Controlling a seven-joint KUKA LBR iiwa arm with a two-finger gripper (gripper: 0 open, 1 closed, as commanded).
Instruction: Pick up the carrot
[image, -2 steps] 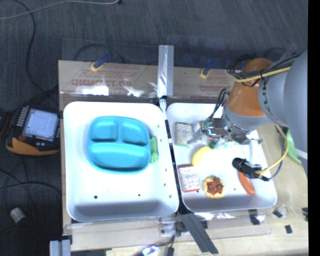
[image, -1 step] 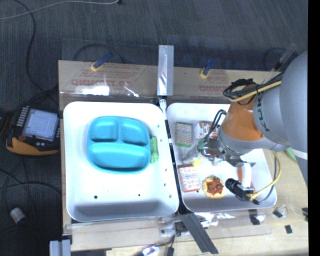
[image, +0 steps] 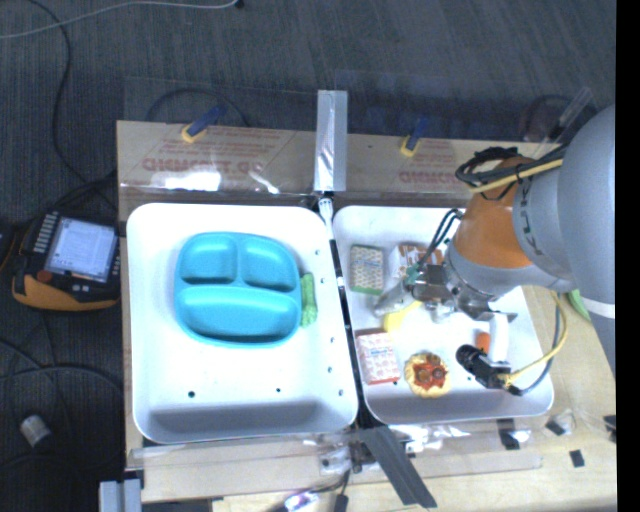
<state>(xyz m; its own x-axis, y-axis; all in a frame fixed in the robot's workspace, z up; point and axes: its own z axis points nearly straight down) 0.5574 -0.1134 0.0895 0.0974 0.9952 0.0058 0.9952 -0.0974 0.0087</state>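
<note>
The gripper (image: 437, 291) hangs low in the right bin (image: 532, 400); whether it is spread, I cannot tell. The carrot (image: 483, 341) lies at its four o'clock, near. A yellow piece (image: 398, 318) sits at eight o'clock, a pizza slice (image: 429, 372) at six.

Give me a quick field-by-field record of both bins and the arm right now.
left bin: blue divided plate, green item at its right edge
right bin: pizza toy, yellow item, two flat packets
carrot: small orange piece beside the wrist, likely it
arm: over right bin
gripper: finger state unclear
</note>
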